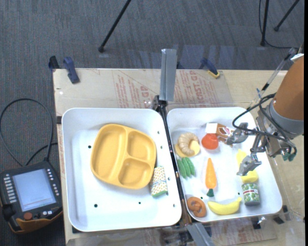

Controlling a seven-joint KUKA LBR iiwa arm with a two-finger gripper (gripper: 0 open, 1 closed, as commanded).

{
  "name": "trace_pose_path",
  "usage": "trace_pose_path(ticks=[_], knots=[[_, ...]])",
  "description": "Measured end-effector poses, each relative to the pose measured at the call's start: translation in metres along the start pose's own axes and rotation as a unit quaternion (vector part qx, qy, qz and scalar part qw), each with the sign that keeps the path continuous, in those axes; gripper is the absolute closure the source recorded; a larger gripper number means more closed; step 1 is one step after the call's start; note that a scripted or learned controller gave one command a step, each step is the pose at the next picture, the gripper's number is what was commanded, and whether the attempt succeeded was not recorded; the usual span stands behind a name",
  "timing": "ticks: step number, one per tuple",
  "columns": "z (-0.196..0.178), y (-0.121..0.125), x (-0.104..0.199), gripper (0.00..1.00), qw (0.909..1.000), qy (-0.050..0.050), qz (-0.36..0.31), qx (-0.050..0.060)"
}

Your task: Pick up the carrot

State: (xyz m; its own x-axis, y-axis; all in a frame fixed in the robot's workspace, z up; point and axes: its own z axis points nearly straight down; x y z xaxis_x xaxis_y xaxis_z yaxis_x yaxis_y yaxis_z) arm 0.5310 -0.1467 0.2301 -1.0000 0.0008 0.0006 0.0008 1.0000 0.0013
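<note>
Two shallow white bins (72,137) sat side by side on the counter. Within the right-hand bin lay the slender orange toy carrot with a green tip (210,175), pointing lengthwise, just right of the green toy pea pods (186,166) and below the round red toy tomato (210,142). Well right of the carrot, the grey arm's pincer (247,165) hung over a yellow toy piece (250,177), fingers spread apart, nothing between them.

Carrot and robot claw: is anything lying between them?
No, just bare white bin floor lies between the carrot and the gripper in the camera view.
</note>
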Motion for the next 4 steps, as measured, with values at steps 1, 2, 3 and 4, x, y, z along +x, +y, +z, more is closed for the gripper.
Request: trace_pose_path(ticks=[1, 2, 3, 4], knots=[[0.126, 0.021, -0.004, 0.00, 0.9998, 0.002, 0.022, 0.000], [0.144, 0.061, 0.014, 0.00, 0.9998, 0.001, 0.021, 0.000], [0.134, 0.063, 0.013, 1.00, 0.9998, 0.001, 0.018, 0.000], [0.015, 0.108, 0.003, 1.00, 0.9994, -0.005, 0.034, 0.000]])
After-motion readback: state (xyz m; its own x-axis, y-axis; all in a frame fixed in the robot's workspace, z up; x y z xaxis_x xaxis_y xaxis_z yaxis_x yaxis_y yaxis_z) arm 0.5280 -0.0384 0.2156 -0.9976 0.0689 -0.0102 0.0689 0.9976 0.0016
